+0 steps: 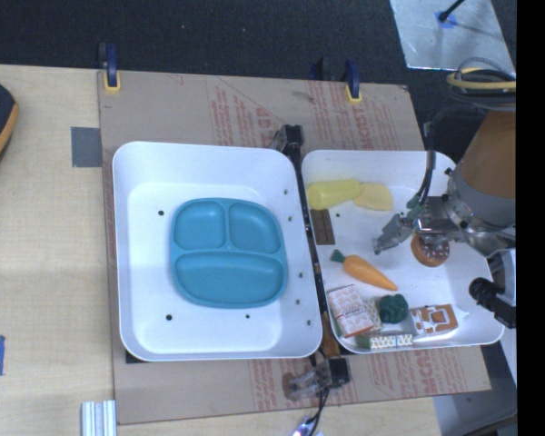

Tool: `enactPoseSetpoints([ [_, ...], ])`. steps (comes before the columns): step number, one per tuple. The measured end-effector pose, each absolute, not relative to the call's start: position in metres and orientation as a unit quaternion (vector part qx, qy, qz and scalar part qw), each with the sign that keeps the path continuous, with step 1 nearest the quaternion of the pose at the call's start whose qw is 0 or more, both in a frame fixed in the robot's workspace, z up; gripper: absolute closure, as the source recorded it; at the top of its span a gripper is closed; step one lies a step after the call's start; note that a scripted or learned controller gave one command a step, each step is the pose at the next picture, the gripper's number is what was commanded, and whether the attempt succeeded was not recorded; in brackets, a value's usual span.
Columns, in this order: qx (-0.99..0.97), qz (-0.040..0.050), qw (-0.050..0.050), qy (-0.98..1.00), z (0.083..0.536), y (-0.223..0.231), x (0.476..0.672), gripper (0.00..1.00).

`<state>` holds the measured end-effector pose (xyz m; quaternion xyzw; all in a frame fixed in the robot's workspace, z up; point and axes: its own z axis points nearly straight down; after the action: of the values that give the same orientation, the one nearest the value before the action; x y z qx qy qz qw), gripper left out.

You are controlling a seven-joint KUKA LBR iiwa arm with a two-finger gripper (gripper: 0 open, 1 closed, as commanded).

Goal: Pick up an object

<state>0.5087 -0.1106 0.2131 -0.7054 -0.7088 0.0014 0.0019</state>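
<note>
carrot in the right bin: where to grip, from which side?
Likely the thick orange middle of the carrot, coming straight down, fingers closing across its width. It lies flat and diagonal, green top at upper left, tip toward the lower right, with bare bin floor on both long sides. The gripper hovers just above right.

The left bin (132,243) has open floor all round the blue divided plate (228,250). The right bin (345,166) is crowded: yellow pieces (347,193) near the back, carrot (371,272) mid-floor, small packets (351,310) and a dark green item (392,307) along the front.
</note>
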Motion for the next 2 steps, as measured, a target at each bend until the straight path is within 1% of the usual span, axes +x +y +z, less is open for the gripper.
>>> enactPoseSetpoints([
  [1, -0.704, 0.0005, 0.001, -0.710, 0.089, -0.106, 0.509, 0.00],
  [2, -0.704, 0.0002, 0.000, -0.710, 0.092, -0.092, 0.538, 0.00],
])
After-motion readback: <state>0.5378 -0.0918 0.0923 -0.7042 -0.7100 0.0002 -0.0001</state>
